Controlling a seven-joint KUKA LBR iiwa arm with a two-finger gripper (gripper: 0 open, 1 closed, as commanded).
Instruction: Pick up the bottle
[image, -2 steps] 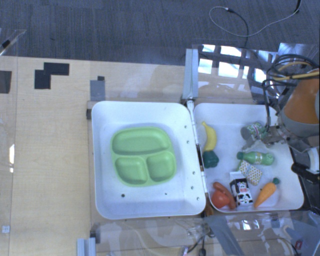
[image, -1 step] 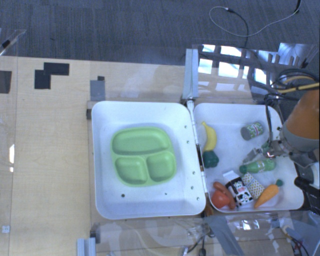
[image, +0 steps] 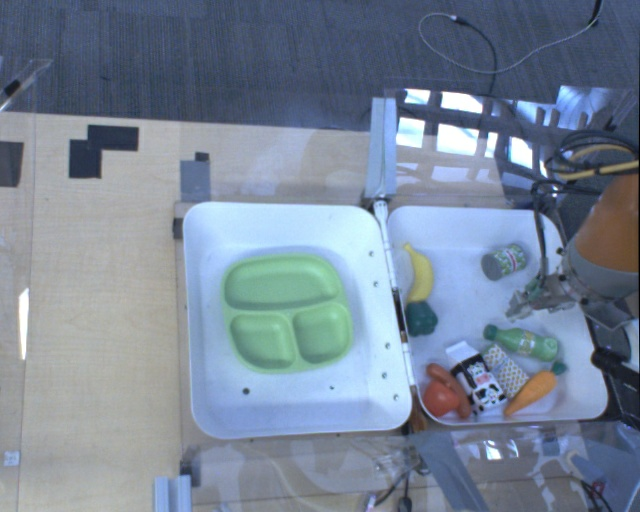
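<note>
The bottle (image: 524, 343) is located in the right bin (image: 455, 235), lying on its side between the can (image: 504, 261) and the carrot (image: 531, 392). The gripper (image: 535, 298) is positioned just above the bottle; its opening cannot be determined, and nothing is seen held.

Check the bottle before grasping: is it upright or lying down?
Lying down: the green bottle rests on its side in the right bin, below the gripper.
</note>
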